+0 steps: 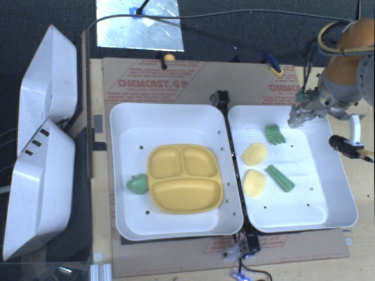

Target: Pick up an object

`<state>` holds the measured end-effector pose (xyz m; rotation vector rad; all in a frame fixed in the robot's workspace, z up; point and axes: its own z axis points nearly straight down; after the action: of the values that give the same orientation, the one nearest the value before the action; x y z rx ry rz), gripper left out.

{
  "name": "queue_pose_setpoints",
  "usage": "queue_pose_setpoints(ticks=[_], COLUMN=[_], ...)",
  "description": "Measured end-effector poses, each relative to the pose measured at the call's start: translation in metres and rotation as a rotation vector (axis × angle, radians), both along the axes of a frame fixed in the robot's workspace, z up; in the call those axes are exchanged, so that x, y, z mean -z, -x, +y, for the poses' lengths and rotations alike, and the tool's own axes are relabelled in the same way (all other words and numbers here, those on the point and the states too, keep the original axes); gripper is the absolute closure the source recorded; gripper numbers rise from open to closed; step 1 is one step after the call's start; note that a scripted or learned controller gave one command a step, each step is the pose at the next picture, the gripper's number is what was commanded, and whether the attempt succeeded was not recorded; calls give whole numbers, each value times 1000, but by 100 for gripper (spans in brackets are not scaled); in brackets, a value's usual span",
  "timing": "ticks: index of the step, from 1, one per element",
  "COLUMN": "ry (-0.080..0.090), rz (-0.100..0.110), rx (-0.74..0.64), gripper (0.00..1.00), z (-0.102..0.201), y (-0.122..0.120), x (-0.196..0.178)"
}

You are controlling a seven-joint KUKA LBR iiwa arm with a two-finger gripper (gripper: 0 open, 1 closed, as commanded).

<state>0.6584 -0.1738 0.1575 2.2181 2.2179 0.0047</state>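
White bins sit side by side on a brown cardboard sheet (193,78) in the camera view. The left bin (126,157) holds a yellow tray (184,177) with three parts. A small green toy (137,184) lies just beside the tray on its left side, touching its edge.

The right bin (334,186) holds four small things. A short green piece (274,134) lies near the top of the bin. A round yellow piece (254,153) lies below it and to the left. Another yellow piece (254,182) lies just under that one, close to it. A long green stick (280,177) lies tilted, just right of the two yellow pieces.

The grey arm (345,81) comes in from the right, with its orange band (357,37) up near the corner. The claw (296,117) hangs over the top of the right bin, just right of the short green piece. I cannot tell if the claw is wide or narrow. Nothing can be seen held in it. All four pieces lie flat on the bin floor.

A shiny metal sheet (139,15) lies at the top, past the cardboard. Big white covers (44,145) stand at the left.
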Motion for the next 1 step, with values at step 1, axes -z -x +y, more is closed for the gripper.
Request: queue_pose_setpoints(ticks=[1], ry=[0], rz=[-1], rx=[-1], gripper=[100], z=[-6], y=[-7], x=[-60])
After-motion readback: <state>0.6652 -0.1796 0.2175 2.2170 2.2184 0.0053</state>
